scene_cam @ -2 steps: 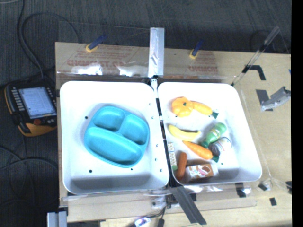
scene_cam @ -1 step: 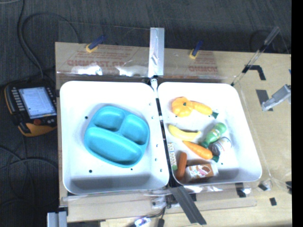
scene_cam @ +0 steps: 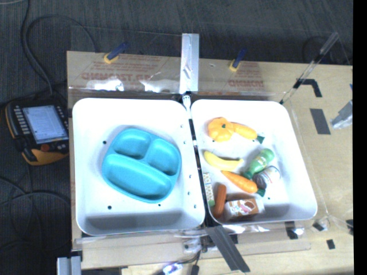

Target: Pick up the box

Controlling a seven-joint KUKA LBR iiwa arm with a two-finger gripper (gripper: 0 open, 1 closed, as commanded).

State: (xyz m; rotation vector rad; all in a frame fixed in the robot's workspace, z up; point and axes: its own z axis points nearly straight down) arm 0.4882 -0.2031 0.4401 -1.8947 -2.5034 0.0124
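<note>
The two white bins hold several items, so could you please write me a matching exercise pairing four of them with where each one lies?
Things:
1. blue tray
2. box
3. banana
4. green bottle

Places:
A. near front edge of the right bin, beside the sausage
B. alone in the left bin
C. right bin, just above the carrot, by the can
D. right bin, below the yellow squash, close to the divider

Pairs: 1-B, 2-A, 3-D, 4-C
</note>
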